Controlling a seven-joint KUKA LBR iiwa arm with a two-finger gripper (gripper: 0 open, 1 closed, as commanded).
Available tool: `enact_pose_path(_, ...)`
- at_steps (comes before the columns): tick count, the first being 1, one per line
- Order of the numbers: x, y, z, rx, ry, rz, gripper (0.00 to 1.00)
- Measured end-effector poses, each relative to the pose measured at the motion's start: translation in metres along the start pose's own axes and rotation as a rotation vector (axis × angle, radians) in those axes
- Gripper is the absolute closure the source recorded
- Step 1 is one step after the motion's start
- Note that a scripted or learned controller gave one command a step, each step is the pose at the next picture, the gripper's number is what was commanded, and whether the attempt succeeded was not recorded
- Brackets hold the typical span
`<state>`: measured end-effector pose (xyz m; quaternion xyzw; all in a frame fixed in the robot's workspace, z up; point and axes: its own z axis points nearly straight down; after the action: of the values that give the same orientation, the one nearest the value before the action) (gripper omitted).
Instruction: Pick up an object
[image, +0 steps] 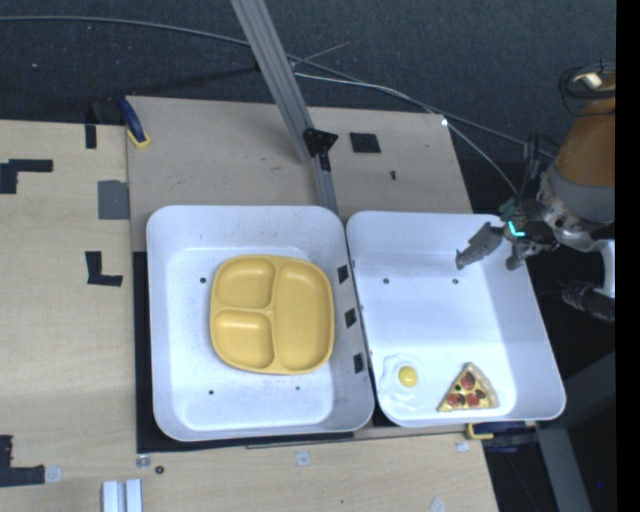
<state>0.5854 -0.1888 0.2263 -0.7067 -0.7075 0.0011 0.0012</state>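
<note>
A yellow divided plate (272, 313) lies in the left bin (175, 300). Near the front of the right bin (440, 300) lie a toy fried egg (404, 378) and a toy pizza slice (469, 389). My gripper (490, 258) hangs over the far right corner of the right bin, well behind the egg and the pizza slice. Its two fingers (476, 246) are spread apart, open, with nothing between them.
A slanted metal bar (290, 90) runs from the top of the view down to the gap between the bins. The arm's orange band (592, 140) sits at the right edge. Cables (420, 100) cross the bench behind the bins.
</note>
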Motion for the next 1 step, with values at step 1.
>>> enact_pose_path(1,0.0000,0.0004,-0.0006,-0.002,-0.001,0.000,0.00)
